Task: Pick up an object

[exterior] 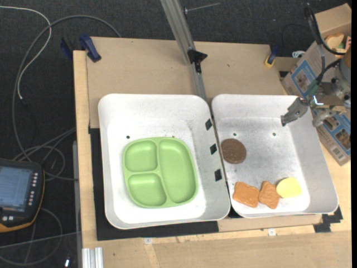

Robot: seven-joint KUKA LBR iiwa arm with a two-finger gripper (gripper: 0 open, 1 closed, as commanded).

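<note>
The end effector [291,115] hung at the right bin's [312,166] far right corner; whether it was released or clenched could not be told, and nothing showed in it. The nearest pickable thing, a round brown patty [233,151], lay toward the bin's left edge, leftward and nearward of the end effector. Two orange nuggets [256,195] and a yellow piece [289,187] sat along the bin's near edge, farther off. The green divided plate [160,172] lay in the left bin [111,149].
</note>
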